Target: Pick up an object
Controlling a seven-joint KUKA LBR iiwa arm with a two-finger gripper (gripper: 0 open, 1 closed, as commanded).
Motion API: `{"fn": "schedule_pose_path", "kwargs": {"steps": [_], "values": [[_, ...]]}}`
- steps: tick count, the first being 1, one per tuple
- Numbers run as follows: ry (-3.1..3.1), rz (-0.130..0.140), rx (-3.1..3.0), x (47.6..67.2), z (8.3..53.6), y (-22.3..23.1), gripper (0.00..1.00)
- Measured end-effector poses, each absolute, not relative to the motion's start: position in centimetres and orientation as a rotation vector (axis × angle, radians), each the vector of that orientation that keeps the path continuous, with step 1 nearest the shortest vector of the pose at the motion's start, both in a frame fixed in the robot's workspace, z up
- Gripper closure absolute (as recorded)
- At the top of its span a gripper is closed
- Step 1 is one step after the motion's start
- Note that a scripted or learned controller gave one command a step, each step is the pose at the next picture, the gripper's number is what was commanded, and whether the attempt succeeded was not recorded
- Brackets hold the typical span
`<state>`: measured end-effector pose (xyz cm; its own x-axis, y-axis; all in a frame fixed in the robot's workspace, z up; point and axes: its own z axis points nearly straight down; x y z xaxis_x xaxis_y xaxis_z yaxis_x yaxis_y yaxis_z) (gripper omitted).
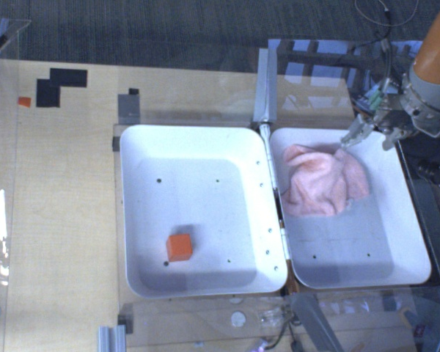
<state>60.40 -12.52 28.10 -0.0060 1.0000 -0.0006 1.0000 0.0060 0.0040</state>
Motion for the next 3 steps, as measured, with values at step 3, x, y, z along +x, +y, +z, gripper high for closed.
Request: {"fn": "schedule_pose_path", "kwargs": {"steps": [3], "values": [[2.527,0.011,1.843,63.6,9.2,-20.5,0.00]]}}
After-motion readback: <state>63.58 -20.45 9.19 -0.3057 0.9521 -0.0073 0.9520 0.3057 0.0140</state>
